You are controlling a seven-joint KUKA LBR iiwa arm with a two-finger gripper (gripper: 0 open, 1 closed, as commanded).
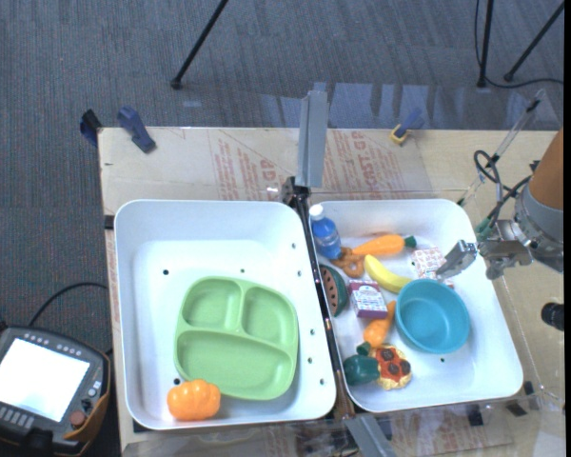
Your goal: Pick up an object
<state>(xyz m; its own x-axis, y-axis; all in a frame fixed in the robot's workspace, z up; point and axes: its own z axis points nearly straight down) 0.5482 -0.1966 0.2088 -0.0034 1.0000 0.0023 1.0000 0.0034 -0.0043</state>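
My gripper [474, 263] hangs over the right rim of the right bin [495, 350], open, with nothing between its fingers. One fingertip [454, 261] sits just above a blue bowl [433, 315] and beside a small pink-and-white packet [426, 259]. In the same bin lie a banana [385, 274], a carrot [381, 247], a blue bottle [326, 236], a maroon box [368, 299], a green pepper [360, 368] and a pizza slice [393, 366]. The left bin [143, 255] holds a green divided plate [236, 336] and an orange fruit [193, 399].
A grey upright post [313, 141] stands behind the wall shared by the bins. Blue clamps [133, 128] sit at the bench's back edge. A control tablet [38, 379] lies on the floor at lower left. Cables run by the arm on the right.
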